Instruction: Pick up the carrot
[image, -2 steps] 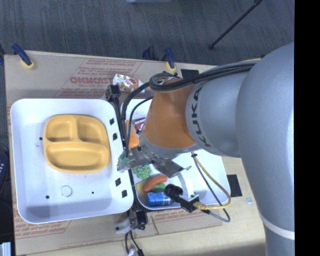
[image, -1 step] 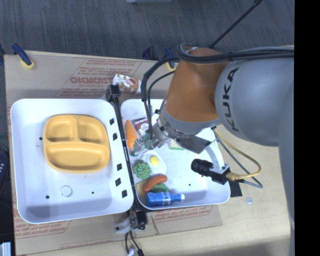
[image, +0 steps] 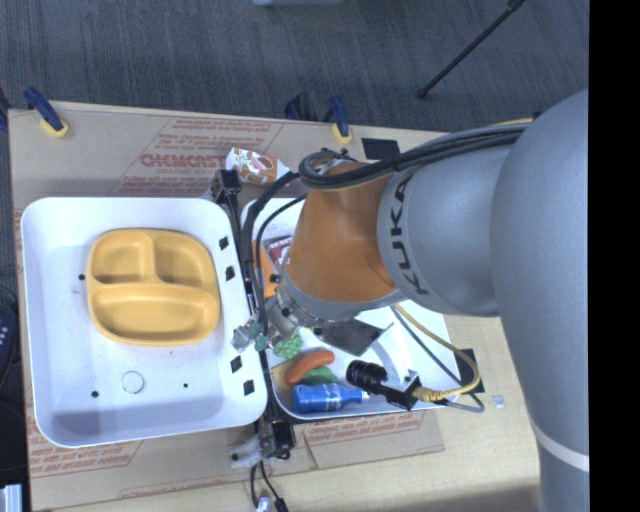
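The carrot (image: 307, 365), an orange oblong with a bit of green beside its end, lies near the front of the right bin (image: 300, 410). My gripper (image: 262, 332) hangs low at that bin's left wall, a short way up and left of the carrot, beside a small green thing (image: 288, 347). Nothing shows between its tips. The wide orange and grey arm hides most of the right bin.
A blue bottle (image: 325, 398) lies just in front of the carrot. The left bin (image: 40, 300) holds a yellow divided plate (image: 153, 284). A small wrapped snack (image: 250, 166) sits on the cardboard behind the bins.
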